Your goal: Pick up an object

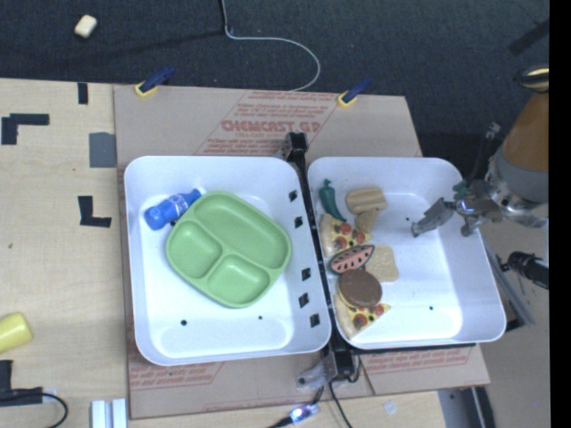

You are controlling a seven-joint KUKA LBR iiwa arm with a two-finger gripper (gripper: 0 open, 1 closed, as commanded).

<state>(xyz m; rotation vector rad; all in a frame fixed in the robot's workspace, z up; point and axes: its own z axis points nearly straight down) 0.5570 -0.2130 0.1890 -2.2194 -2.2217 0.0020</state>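
Note:
In the right bin (446,324), toy food lies along the left side: a green pepper (331,200), a tan bread piece (364,200), a watermelon slice (351,259), a brown round patty (359,288) and pizza slices (342,233). My gripper (446,223) hovers over the right part of this bin, well to the right of the food. It is open, and nothing is between its fingers. The grey arm with its orange band (526,150) comes in from the right edge.
The left bin (156,328) holds a green divided plate (228,248) and a blue bottle (171,208) at its upper left. A yellow object (13,331) lies on the bench at far left. A cable (268,38) runs behind the bins.

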